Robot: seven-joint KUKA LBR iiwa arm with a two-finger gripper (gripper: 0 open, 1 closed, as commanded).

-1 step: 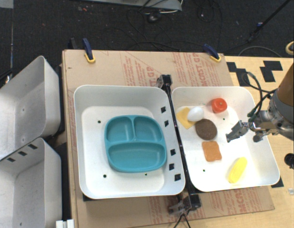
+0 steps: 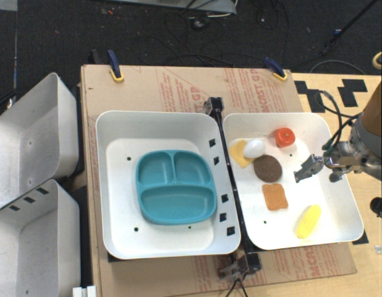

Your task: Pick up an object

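Note:
The right bin (image 2: 343, 226) holds several food toys: a red piece (image 2: 285, 137), a white egg (image 2: 254, 147) on a yellow wedge (image 2: 240, 155), a round brown patty (image 2: 267, 167), an orange-brown toast square (image 2: 275, 197) and a yellow oblong piece (image 2: 308, 221). My gripper (image 2: 319, 172) hovers over the right half of this bin, to the right of the patty and above the yellow piece. Its two dark fingers stand open with nothing between them.
The left bin (image 2: 110, 166) carries a teal divided plate (image 2: 176, 187). A black divider with clips (image 2: 227, 184) runs between the bins. Two spare white bins (image 2: 30, 166) lie off the bench at the left. Cables (image 2: 330, 107) trail at the right.

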